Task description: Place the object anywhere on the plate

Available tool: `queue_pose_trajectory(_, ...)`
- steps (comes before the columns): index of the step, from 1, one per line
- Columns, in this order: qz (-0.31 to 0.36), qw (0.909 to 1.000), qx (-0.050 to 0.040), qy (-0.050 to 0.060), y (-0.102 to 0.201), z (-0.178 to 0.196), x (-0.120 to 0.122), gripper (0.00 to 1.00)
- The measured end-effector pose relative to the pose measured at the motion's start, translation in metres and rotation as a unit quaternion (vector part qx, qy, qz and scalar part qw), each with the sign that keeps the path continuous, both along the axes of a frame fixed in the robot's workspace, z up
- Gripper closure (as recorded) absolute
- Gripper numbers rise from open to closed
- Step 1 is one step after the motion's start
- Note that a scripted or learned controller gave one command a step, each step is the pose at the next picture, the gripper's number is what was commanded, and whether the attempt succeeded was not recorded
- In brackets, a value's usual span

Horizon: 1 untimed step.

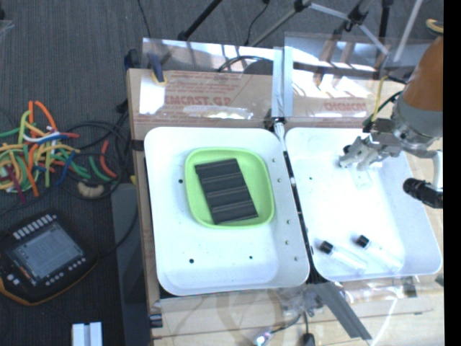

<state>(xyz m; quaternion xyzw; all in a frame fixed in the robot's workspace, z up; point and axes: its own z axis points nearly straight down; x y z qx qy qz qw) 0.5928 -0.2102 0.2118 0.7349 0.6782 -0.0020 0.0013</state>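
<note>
Nearest the camera, in the right bin: two clear tubes with black caps, lying flat at the front, side by side and a little apart. Farther back over the same bin, reaching in from the right: gripper, hanging above the bare white floor, well apart from the tubes. Whether fingers are apart or together: cannot tell. In the left bin: green plate near the middle, carrying a dark ridged block that lies flat inside its rim, across the divider from the gripper, untouched.
</note>
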Motion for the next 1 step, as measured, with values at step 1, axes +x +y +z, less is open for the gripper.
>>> queue_pose_trajectory(1,0.0,1.0,0.0,0.0,0.0001,0.0002,0.0001,0.0)
